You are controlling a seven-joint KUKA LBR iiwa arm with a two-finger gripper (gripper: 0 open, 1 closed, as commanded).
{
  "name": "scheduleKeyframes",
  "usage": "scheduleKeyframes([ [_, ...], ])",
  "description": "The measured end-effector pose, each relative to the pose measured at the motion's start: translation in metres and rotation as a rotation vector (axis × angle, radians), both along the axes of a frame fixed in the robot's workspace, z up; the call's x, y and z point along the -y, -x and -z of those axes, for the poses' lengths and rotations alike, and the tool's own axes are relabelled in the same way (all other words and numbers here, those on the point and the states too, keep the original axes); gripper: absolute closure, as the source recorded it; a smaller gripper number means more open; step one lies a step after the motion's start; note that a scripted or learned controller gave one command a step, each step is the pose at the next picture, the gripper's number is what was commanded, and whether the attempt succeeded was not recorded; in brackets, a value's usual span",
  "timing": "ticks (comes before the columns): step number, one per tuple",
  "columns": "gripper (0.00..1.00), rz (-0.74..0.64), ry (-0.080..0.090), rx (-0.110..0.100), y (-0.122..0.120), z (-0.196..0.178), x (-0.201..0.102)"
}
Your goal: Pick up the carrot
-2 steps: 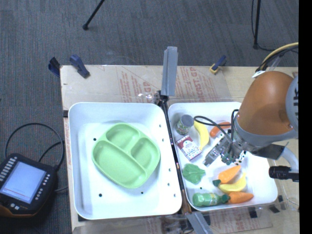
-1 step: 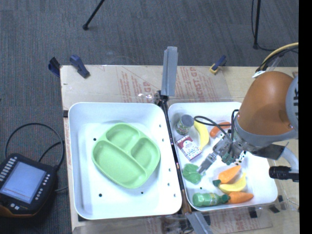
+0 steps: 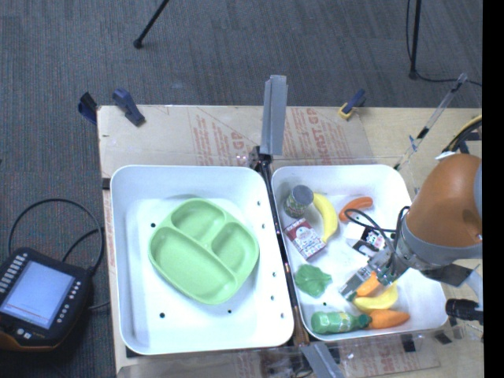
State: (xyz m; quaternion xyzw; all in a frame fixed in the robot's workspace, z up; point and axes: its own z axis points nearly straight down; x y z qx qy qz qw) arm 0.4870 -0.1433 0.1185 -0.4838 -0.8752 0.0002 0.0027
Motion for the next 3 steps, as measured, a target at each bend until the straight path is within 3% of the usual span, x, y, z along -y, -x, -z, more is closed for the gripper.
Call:
scheduleKeyframes([
  [1,0.00,0.408,-0.005,0.019,0.004,0.022,0.042],
  [2,1.00,0.404,-0.014,0.016,0.002,0.012,0.037],
  [3,1.00,0.703,0.005,-0.002,0.011,-0.086,-0.010],
])
